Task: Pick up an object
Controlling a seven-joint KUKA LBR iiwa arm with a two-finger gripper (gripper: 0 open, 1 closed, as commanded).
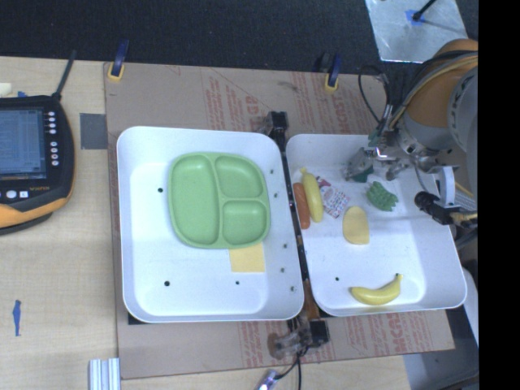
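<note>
I see several small objects lying in the right bin, any of which could be picked. A green toy, perhaps a leafy vegetable, lies nearest the arm, toward the bin's upper right. A pale yellow rounded piece sits near the bin's middle. A banana lies along the bin's near edge. By the bin's left wall, a yellow corn-like piece rests beside an orange carrot-like stick, with a small red and white packet just to their right. My gripper hangs over the bin's upper right area, just above and left of the green toy; I cannot tell how its fingers stand, and I see nothing held in them. The grey arm with its orange band reaches in from the right. In the left bin lies a green divided plate, and a flat yellow square touches its lower edge. A handheld control pendant sits on the bench at far left.
</note>
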